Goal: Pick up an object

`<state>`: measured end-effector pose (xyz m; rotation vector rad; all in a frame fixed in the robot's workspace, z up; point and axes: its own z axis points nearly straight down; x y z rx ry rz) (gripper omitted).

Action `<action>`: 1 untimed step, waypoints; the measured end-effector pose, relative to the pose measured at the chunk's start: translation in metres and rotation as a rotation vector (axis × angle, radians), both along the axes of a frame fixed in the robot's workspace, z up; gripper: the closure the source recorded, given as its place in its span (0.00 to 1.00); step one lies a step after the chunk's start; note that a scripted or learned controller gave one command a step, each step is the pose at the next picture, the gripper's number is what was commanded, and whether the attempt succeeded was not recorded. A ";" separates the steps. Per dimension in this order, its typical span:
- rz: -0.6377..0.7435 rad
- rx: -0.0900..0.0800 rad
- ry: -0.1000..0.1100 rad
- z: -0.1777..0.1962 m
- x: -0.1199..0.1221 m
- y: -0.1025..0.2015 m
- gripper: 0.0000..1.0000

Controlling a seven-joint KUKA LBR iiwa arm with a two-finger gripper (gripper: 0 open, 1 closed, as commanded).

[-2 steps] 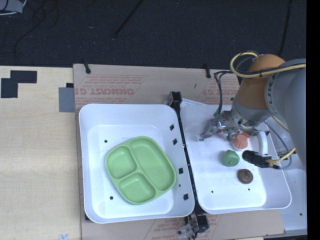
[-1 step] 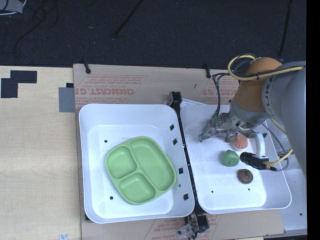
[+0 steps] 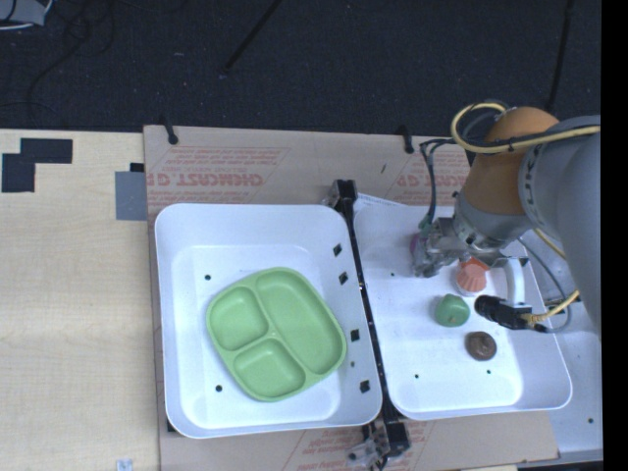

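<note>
The jaws are low inside the bin on the arm's side (image 3: 549,386), close to its far edge and partly hidden under the grey wrist (image 3: 491,226), so I cannot tell whether they are apart or together. Nothing shows between them.

Just beside them, toward the arm, lies a small orange ridged piece (image 3: 472,277), the nearest candidate for the pick. A green round object (image 3: 451,310) is near it, toward the bin's middle. A flat brown disc (image 3: 480,345) lies a little further toward the near edge.

The likeliest failure, as I judge it, is an empty close. The jaws look to stand beside the orange piece, not around it, and a grasp from here may catch nothing or push the piece along the bin floor. A shove could send it against the green object, which looks likely to roll. The bin's far wall is also close and leaves little room to shift that way. The disc lies too flat to offer an easy grip.

The other bin (image 3: 186,263) holds only a green divided plate (image 3: 275,334), lying flat across its middle toward the near edge.
</note>
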<state>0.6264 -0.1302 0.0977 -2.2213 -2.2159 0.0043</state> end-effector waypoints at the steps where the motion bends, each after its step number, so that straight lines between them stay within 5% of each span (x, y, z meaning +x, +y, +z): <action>1: -0.004 -0.002 -0.008 0.062 -0.003 -0.006 1.00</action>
